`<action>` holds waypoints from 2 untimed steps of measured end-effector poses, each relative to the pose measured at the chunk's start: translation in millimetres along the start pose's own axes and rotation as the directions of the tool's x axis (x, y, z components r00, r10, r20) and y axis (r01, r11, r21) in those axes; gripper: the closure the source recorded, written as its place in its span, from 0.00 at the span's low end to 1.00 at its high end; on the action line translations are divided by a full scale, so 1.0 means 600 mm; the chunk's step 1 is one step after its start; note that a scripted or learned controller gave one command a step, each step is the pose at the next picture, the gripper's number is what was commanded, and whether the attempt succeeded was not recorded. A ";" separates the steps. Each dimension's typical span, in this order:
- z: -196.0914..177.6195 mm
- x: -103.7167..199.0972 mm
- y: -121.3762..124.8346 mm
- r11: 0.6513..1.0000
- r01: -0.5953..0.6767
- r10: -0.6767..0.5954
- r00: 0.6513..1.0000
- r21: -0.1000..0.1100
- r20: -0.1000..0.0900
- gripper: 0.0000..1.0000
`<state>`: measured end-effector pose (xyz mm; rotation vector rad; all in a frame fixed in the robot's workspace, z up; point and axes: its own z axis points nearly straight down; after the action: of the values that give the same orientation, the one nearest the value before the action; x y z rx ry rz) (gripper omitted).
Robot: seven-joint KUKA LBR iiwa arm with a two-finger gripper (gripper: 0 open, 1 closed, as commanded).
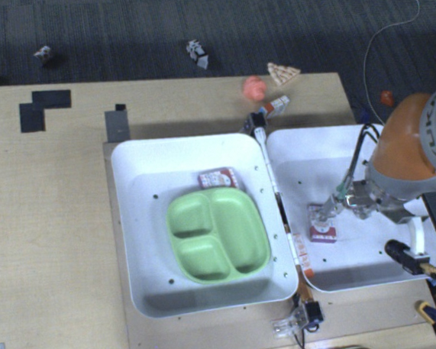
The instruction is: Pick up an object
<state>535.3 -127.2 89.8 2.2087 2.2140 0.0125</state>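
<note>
A small red and white packet point(322, 229) lies in the right bin point(342, 273), near its left wall. My gripper point(329, 210) reaches in from the right and sits just above and against the packet's upper edge. It is too small and blurred to show whether it has hold of the packet. In the left bin point(144, 238) lies a green divided plate point(217, 233), with another red and white packet point(218, 178) at its far edge.
Beyond the bins, a pink ball point(254, 88), a pizza-slice toy point(283, 72) and a small tube point(276, 107) rest on the bench. The wall between the bins runs close to the left of the gripper.
</note>
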 end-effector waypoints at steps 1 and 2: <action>-0.002 0.028 -0.070 1.000 -0.002 0.002 1.000 -0.008 0.002 0.00; -0.023 0.032 -0.065 1.000 0.001 -0.002 1.000 -0.012 -0.004 1.00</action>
<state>496.2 -107.9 102.8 2.2026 2.2113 0.0303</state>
